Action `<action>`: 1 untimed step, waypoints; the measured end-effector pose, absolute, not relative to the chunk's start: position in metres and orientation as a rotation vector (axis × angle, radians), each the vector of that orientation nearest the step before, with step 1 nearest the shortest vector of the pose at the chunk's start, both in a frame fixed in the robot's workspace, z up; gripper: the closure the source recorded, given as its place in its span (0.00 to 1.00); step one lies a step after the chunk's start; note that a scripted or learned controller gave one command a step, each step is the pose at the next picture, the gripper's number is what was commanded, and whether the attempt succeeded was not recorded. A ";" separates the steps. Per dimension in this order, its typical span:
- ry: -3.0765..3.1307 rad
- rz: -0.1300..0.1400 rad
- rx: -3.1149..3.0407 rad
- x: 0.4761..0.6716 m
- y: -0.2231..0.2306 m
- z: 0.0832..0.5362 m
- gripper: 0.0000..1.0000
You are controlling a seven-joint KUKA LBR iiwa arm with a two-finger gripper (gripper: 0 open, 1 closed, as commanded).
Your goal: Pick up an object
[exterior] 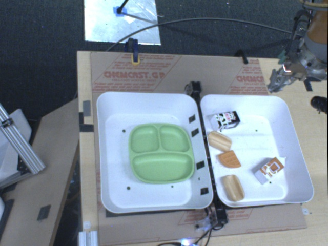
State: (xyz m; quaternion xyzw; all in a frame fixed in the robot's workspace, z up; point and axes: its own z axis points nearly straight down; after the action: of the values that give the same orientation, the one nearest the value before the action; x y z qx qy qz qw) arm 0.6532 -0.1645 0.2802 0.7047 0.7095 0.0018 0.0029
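Across the middle of the frame, item 1: the bench (169,68), a tan board bearing 2 white bins side by side. Item 2: left bin (115,111), holding a green divided plate (161,152) with 3 compartments. Item 3: right bin (292,137), holding 5 small objects: a black-and-white carton (225,119) at upper left, a tan roll (219,140) below it, an orange-brown wedge (229,160) just beside that, a second tan roll (233,187) at the bottom, and a small box (270,169) in grey, orange and white toward lower right. Item 4: my gripper (279,81), upper right of the frame, outside the right bin's far corner and well apart from every object.

Step in hand, as I judge it: approach, nothing picked. My next move calls for travel down-left over the right bin, then descent on 1 chosen object; the box stands most apart from its neighbours.

Hard to make out: whether my fingers are apart or together I cannot tell. My arm is cut off by the frame's right edge.
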 end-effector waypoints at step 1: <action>2.231 0.002 2.212 0.638 -0.106 0.277 1.00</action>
State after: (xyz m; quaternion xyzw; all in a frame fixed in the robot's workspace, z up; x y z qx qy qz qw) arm 0.6380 -0.1058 0.2771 0.7040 0.7102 0.0006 -0.0001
